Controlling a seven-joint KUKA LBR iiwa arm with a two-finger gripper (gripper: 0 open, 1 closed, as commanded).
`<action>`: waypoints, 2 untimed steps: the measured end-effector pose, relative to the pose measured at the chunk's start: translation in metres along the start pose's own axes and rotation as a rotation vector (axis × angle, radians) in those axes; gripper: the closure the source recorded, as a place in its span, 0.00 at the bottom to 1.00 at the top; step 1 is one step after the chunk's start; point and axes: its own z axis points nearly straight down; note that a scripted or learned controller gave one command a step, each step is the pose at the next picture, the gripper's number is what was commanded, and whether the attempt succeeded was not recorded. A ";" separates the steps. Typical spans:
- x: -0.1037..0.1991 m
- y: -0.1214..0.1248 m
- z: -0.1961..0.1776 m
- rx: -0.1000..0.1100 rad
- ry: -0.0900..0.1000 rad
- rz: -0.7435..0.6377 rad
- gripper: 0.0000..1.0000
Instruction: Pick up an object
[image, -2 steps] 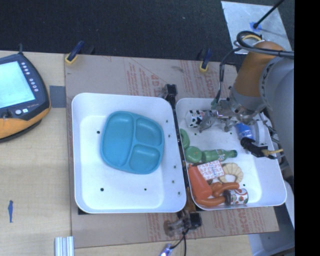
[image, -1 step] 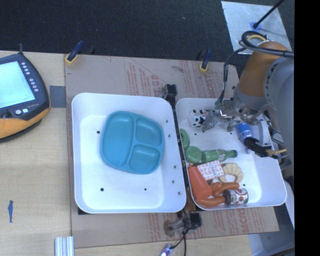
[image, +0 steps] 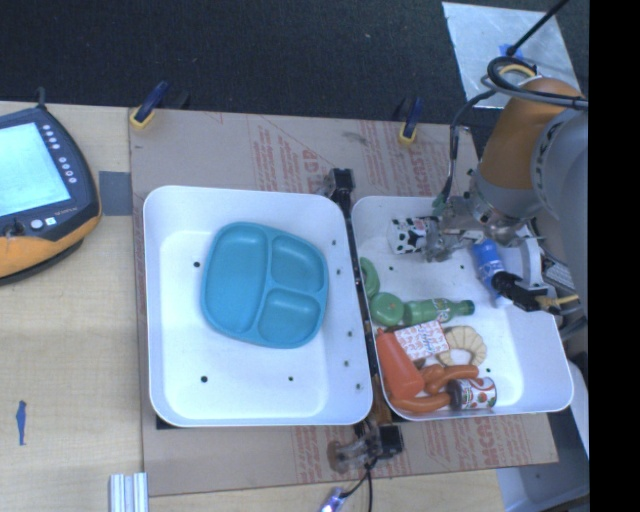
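Observation:
My gripper (image: 438, 243) hangs low over the back of the right bin (image: 545, 385), reaching in from the right. Just to its left lies a small black-and-white toy (image: 405, 237), close to the gripper; whether they touch I cannot tell. A blue bottle (image: 488, 263) lies to the gripper's right, partly under the wrist. Nearer the front are a green bottle (image: 436, 310), a red-and-white packet (image: 422, 340), a pale pastry-shaped piece (image: 467, 346), an orange piece (image: 410, 385) and a small can (image: 478, 394).
The left bin (image: 170, 390) holds a blue divided plate (image: 265, 285). A rounded green item (image: 368, 276) lies against the right bin's left wall. A tablet-like pendant (image: 35, 195) rests on the bench at far left.

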 end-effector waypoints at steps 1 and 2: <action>0.000 0.000 0.000 0.000 0.000 -0.001 0.00; -0.043 0.002 0.009 0.003 0.016 -0.002 0.00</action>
